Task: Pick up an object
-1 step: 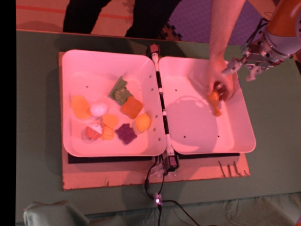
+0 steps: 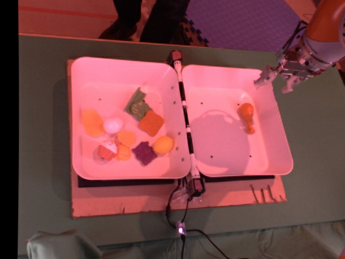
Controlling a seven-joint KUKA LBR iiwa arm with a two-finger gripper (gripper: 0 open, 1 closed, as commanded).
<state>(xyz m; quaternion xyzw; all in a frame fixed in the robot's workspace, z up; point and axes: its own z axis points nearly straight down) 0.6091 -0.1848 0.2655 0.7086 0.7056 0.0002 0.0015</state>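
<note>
Gripper raised at the right bin's far corner, nothing yet picked up.

The gripper (image 2: 275,80) is seen above the upper right corner of the right bin (image 2: 280,161), its two fingers spread apart with nothing between them, so the grasp is judged not yet begun. A single orange drumstick-shaped toy (image 2: 247,116) is found lying in the right bin, near the gripper but below it and apart from it. The left bin (image 2: 78,69) is stocked with several small toys: an orange square piece (image 2: 151,123), a green piece (image 2: 138,106), a white egg shape (image 2: 113,125), a purple piece (image 2: 144,152) and a cupcake-like toy (image 2: 107,151). The whole task is judged to be left: an object must be chosen, approached, gripped and lifted.
</note>
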